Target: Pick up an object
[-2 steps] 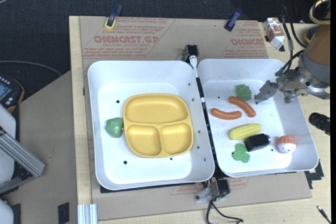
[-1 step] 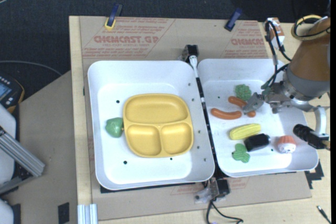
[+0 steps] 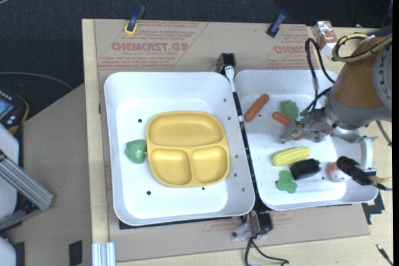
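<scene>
— Camera view: what is seen, from the largest down?

— Two white bins are set side by side. A yellow divided plate (image 3: 186,147) is laid in the left bin (image 3: 118,96), with a green piece (image 3: 135,151) touching its left edge. The gripper (image 3: 302,129) is lowered into the right bin (image 3: 268,81).

— And its fingers?

— That cannot be told. A corn cob (image 3: 290,156) is seen just below it, a black block (image 3: 305,168) beside that, and a sausage (image 3: 256,107) apart at upper left.

In the right bin (image 3: 268,81), a sausage (image 3: 256,107) is lying slantwise near a green leafy piece (image 3: 288,108) and a small carrot (image 3: 281,117). Lower down, a corn cob (image 3: 290,156) is lying flat, with a black block (image 3: 305,168) just beside it and a green broccoli piece (image 3: 286,182) sitting near the front wall.
</scene>
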You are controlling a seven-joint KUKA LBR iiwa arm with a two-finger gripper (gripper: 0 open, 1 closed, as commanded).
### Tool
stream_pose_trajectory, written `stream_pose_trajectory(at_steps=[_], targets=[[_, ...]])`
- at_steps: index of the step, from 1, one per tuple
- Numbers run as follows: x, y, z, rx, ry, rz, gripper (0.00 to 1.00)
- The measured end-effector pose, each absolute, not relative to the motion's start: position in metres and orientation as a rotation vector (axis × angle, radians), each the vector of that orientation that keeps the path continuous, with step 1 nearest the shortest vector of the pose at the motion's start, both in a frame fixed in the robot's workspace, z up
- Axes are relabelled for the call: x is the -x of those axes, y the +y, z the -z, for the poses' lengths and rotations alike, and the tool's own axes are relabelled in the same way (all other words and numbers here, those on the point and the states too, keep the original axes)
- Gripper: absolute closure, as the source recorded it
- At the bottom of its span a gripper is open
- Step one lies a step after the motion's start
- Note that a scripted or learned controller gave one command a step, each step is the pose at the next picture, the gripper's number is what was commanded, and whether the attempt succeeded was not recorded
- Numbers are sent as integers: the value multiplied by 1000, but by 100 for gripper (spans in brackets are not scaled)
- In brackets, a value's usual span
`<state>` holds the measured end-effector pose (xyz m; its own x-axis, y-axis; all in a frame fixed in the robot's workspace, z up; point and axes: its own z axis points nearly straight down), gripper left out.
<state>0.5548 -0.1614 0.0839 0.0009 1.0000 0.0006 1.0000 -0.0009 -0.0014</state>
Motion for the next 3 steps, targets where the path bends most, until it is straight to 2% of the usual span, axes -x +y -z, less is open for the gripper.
stream_pose_trajectory(at_steps=[1,3], targets=[[-555,-161,-95,2223,-2221,0,100],[-562,-171,-214,2226,-2227,4,100]])
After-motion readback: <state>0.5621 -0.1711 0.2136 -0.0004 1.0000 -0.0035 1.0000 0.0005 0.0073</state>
